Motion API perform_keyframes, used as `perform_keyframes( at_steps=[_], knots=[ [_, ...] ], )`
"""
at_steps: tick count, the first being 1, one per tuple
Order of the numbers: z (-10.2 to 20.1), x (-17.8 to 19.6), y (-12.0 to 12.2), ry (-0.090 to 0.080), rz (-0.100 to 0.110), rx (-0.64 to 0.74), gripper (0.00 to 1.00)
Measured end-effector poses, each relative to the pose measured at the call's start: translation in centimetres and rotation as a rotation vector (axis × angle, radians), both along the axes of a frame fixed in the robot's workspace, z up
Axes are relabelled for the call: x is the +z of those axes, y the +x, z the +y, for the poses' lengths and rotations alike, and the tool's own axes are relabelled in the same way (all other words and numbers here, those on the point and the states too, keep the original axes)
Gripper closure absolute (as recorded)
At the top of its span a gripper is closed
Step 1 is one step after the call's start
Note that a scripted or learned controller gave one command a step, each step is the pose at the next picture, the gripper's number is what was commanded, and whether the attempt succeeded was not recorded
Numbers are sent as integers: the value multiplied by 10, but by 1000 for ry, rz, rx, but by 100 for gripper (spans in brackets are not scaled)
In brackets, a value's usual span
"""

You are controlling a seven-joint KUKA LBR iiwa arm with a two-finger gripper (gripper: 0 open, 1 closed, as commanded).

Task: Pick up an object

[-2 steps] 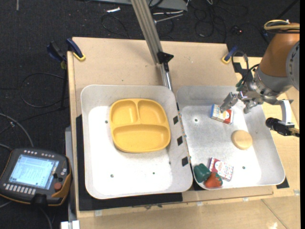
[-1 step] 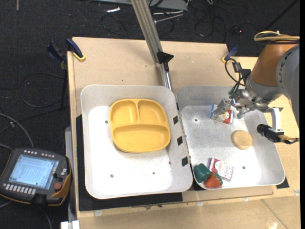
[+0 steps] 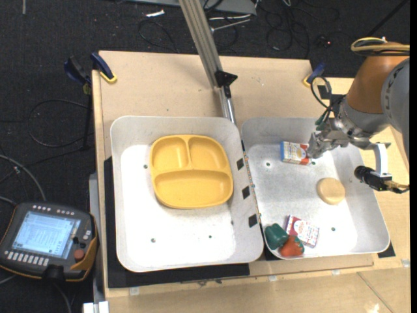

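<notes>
Gripper [image 3: 315, 150] at frame right, fingertips touching small blue-red carton [image 3: 294, 152] just left; finger spread can't be made out.

Divided plate [image 3: 191, 171] in left bin [image 3: 130, 194]; carton [image 3: 293, 151], round lump [image 3: 331, 191] in right bin [image 3: 365, 230]

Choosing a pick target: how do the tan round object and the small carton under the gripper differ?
The tan round object is plain, rounded and lies apart mid-bin; the small carton is boxy, printed blue, white and red, and sits at the gripper. Both lie in the right bin.
</notes>
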State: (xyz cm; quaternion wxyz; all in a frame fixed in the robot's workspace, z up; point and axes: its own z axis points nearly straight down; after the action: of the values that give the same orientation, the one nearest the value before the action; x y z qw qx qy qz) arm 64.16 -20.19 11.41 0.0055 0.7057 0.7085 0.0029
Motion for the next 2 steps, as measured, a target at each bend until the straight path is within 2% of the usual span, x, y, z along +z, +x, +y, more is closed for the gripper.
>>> perform_keyframes(
  at_steps=[1,2],
  knots=[
    [-5,61,-4,1,4,-5,100],
    [4,115,-6,1,4,0,100]
  ],
)
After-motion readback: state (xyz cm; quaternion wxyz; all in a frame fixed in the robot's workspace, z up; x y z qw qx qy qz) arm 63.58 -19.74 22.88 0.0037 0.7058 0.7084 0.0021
